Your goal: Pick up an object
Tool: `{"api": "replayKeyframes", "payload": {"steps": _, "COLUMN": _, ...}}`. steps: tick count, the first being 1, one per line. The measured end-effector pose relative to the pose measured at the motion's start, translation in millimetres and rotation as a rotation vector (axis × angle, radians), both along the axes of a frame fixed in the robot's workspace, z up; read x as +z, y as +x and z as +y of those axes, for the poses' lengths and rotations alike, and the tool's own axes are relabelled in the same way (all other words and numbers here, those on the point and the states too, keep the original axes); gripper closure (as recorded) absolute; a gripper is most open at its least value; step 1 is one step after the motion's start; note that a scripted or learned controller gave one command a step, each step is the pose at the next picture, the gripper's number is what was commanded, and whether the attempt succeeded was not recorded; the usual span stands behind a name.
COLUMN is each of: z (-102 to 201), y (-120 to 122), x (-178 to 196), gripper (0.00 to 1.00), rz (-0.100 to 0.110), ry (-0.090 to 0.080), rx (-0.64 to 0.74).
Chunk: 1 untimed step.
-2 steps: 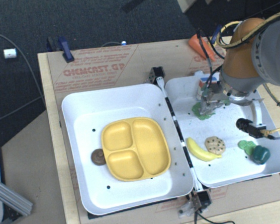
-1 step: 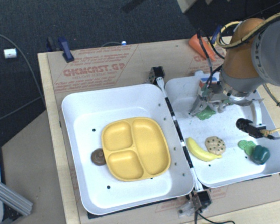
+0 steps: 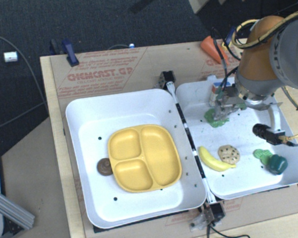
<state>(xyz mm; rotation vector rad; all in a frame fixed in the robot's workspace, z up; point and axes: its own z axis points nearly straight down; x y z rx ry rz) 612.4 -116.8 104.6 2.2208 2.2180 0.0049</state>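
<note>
My gripper (image 3: 221, 107) hangs over the far left part of the right bin (image 3: 243, 131), right above a small green object (image 3: 213, 118) and touching or nearly touching it. I cannot tell whether that object is gripped. Nearer the front lie a yellow banana (image 3: 212, 159) and, beside it, a speckled round cookie (image 3: 229, 154). A teal and light green object (image 3: 273, 162) rests near the bin's right front corner.
The left bin (image 3: 83, 112) holds a yellow divided plate (image 3: 143, 158) with a small brown disc (image 3: 104, 166) against its left side. A black divider (image 3: 184, 127) separates the two bins. An orange object (image 3: 211, 49) lies on the bench behind the right bin.
</note>
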Motion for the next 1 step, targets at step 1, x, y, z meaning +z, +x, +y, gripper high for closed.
{"api": "replayKeyframes", "payload": {"steps": 1, "z": 0.1, "y": -0.1, "x": -0.2, "gripper": 0.0, "rz": 0.0, "ry": 0.0, "rx": 0.0}}
